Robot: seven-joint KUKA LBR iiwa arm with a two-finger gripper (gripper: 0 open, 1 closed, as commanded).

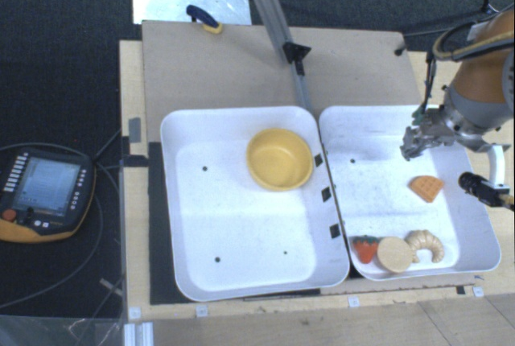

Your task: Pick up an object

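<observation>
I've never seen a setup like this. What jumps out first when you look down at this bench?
The yellow bowl stands out, sitting alone near the back right corner of the left bin. At the right, the grey and orange arm reaches in, its gripper hanging over the right bin, just above an orange waffle-like piece. Along that bin's front edge cluster a strawberry, a round cracker and a croissant.

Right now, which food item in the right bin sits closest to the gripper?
The orange waffle-like piece, alone just below the gripper. The strawberry, round biscuit and croissant cluster further off, along the right bin's near edge.
</observation>
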